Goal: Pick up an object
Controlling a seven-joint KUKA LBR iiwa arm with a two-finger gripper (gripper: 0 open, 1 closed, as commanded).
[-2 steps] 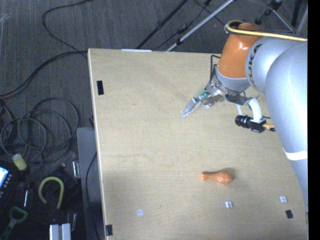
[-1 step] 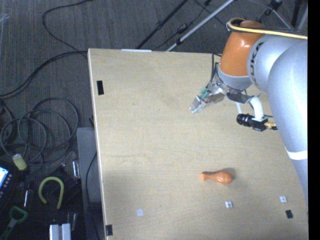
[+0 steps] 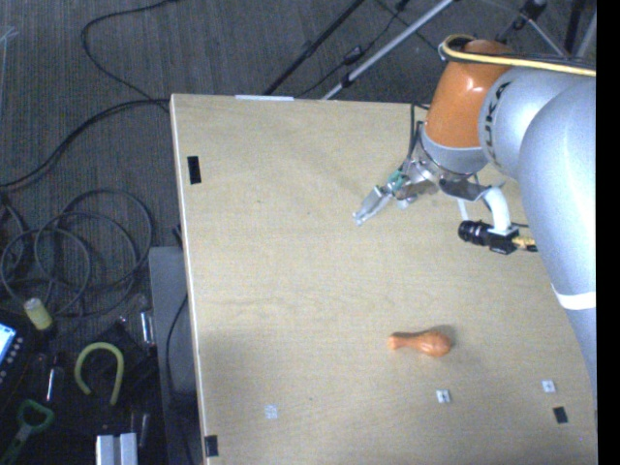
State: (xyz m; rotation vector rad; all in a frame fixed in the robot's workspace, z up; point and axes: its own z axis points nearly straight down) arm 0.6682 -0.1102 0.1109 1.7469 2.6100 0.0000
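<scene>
one object on the tabletop (image 3: 291, 289): a small orange pear- or gourd-shaped piece (image 3: 422, 342), lying on its side, narrow neck pointing away from the arm's side of the view. it sits below the pincer (image 3: 373, 206) in the view and slightly toward the arm side, well apart from it, nothing touching it.

pincer juts out from the orange-banded wrist (image 3: 465, 105), tilted, tips aimed down and away from the arm. tips look close together and nothing shows between them, so it carries nothing; exact gap too blurred to call. whether the tips hover or graze the wood, cannot tell.

step in hand, as i judge it: approach, grasp not yet made. object untouched, task barely begun.

next move calls for shifting the pincer over the orange piece, spreading the tips, lining them across the fat body rather than the thin neck, then descending and closing. rounded shape may roll or squirt out if pinched off-centre.

small markers (image 3: 443, 395) lie past the object, not in the way.
</scene>
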